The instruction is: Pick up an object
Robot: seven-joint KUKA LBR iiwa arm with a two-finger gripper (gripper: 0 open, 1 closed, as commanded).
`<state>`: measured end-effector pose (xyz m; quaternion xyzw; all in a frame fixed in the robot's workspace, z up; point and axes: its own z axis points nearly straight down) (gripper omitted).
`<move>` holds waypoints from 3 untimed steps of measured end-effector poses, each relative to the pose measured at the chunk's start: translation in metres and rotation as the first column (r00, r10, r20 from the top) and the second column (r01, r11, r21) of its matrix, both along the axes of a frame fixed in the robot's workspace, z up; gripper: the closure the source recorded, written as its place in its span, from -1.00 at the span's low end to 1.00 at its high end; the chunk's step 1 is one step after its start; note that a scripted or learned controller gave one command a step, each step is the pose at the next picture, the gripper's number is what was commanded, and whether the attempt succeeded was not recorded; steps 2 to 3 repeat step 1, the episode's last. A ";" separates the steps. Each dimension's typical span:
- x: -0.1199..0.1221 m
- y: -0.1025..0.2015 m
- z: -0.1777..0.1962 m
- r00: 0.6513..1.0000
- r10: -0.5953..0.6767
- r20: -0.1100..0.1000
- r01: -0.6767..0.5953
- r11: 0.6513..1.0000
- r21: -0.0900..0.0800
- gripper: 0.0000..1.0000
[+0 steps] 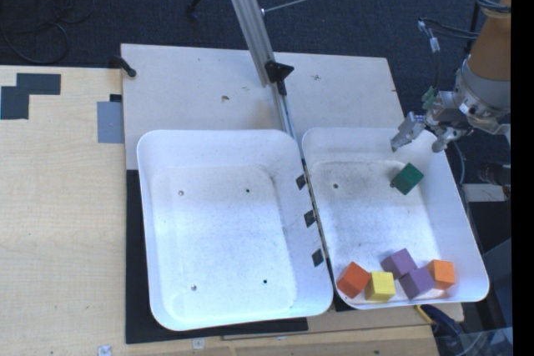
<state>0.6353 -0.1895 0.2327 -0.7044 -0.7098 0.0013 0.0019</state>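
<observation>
Dark carpet with loose cables surrounds the pale tabletop (pixel 58 204), on which two shallow white bins sit side by side so that objects can be lifted from one and dropped in the other. On the frame's left, the left bin (pixel 154 154) shows only a few dark specks. Over in the right bin (pixel 467 221), five small blocks crowd the lower edge, likely having slid down its sloped wall: an orange-red cube (pixel 354 279), a yellow cube (pixel 382 286), two purple blocks (pixel 407 272) and an orange cube (pixel 442 273). A green cube (pixel 407 178) lies apart, higher up near the bin's right side. Over the bin's upper right rim hovers the pincer (pixel 422 136), its fingers spread and pinching nothing. The green cube sits just below it and slightly left, the nearest candidate for a grasp; the clustered blocks lie well apart.
</observation>
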 end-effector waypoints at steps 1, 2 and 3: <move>-0.009 0.068 -0.128 1.000 -0.004 -0.006 0.004 1.000 0.003 -1.00; -0.009 0.068 -0.128 1.000 -0.004 -0.006 0.004 1.000 0.003 -1.00; -0.009 0.068 -0.128 1.000 -0.004 -0.006 0.004 1.000 0.003 -1.00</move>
